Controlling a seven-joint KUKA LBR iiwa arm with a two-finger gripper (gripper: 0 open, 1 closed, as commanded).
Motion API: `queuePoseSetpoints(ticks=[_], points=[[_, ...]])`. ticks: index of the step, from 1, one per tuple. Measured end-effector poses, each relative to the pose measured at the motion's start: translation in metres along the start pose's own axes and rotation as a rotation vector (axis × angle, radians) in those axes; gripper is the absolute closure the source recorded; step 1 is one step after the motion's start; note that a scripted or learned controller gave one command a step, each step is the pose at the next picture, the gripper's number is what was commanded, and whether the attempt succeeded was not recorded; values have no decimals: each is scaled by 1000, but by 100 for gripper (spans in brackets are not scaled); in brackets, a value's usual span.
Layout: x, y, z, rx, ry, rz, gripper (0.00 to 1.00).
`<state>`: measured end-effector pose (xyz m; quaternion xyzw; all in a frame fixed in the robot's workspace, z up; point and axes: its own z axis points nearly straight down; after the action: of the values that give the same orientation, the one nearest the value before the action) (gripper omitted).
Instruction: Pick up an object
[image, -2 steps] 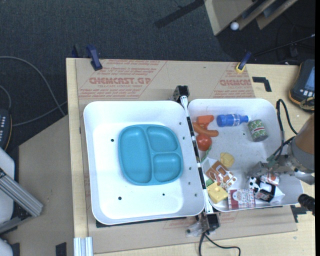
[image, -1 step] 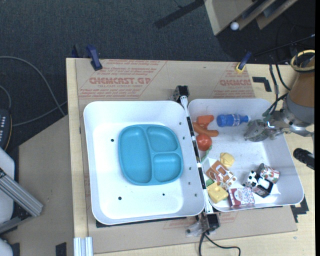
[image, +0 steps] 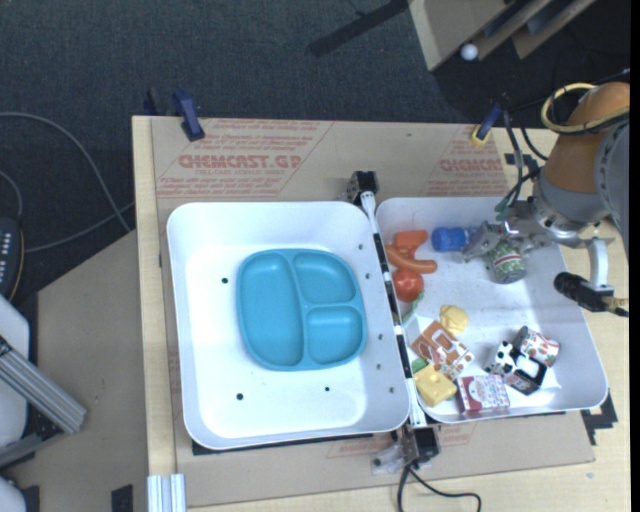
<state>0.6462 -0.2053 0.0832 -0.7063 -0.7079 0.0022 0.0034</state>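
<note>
The right bin (image: 575, 330) holds several small toys. My gripper (image: 503, 238) hangs low over the bin's far part, at the end of the grey and orange arm (image: 580, 160). A small round can with a green and red label (image: 507, 264) sits directly under it, touching or nearly touching it. A blue object (image: 450, 239) lies just left of the gripper. Orange and red toy foods (image: 410, 250) rest against the bin's left wall.
The left bin (image: 200, 300) carries a light blue divided plate (image: 300, 305). In the right bin's near half lie a yellow piece (image: 453, 320), a patterned box (image: 440, 347), a yellow block (image: 433, 385), a red-white packet (image: 485, 395) and a black-white toy (image: 520, 360).
</note>
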Motion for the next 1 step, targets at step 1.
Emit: queuePoseSetpoints(ticks=[1], points=[[0,1,-11,-3,-3,-1,100]])
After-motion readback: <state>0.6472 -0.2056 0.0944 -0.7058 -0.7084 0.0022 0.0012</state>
